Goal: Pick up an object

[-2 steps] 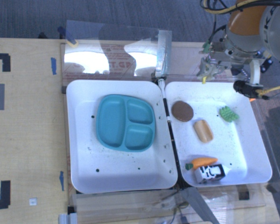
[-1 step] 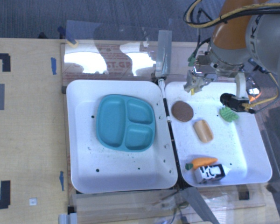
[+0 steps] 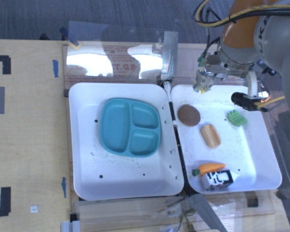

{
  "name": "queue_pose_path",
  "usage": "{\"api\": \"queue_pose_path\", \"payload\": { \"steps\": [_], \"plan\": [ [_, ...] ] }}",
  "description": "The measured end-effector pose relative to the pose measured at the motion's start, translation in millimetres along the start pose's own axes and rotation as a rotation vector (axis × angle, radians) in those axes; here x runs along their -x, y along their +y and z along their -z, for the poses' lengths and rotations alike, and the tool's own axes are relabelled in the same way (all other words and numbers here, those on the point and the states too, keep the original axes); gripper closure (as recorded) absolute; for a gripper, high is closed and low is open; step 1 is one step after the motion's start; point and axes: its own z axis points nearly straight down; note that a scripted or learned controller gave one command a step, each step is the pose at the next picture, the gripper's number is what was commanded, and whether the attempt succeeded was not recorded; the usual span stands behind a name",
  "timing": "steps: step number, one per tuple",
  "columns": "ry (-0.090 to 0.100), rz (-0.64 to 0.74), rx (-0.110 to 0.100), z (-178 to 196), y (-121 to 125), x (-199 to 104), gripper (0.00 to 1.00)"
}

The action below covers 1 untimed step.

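Gripper [image 3: 203, 87]: at back edge of right bin [image 3: 261, 178], open/closed I cannot tell.
Advice: go for bread roll [image 3: 210, 135], it lies apart, come straight down.

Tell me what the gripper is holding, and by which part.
Cannot be told: the gripper hangs over the right bin's back edge, with no object visible at it.
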Motion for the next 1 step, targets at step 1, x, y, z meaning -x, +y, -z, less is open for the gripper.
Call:
{"api": "queue_pose_path", "payload": {
  "steps": [1],
  "plan": [
    [0.003, -0.086, 0.004, 12.4, 3.4, -55.3, 1.00]
  ]
}}
